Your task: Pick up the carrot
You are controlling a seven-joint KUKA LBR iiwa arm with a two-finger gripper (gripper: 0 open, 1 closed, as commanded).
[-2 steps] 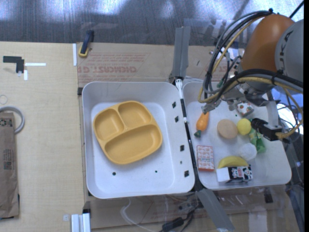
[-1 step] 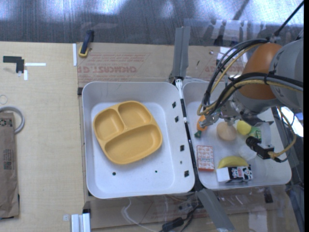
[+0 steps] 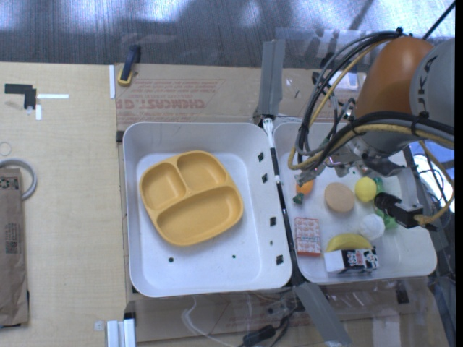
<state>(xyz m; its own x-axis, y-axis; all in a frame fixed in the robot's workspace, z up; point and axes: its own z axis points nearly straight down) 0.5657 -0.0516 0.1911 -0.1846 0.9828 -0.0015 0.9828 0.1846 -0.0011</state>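
The small orange toy carrot point(image 3: 306, 187) with a green tip lies near the left wall of the right white bin point(image 3: 405, 270), just under the grey arm's gripper point(image 3: 307, 172); its grip state cannot be told.

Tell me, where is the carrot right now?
The small orange carrot lies in the right white bin, near its left wall, just left of the round tan disc and above the red-and-white packet.
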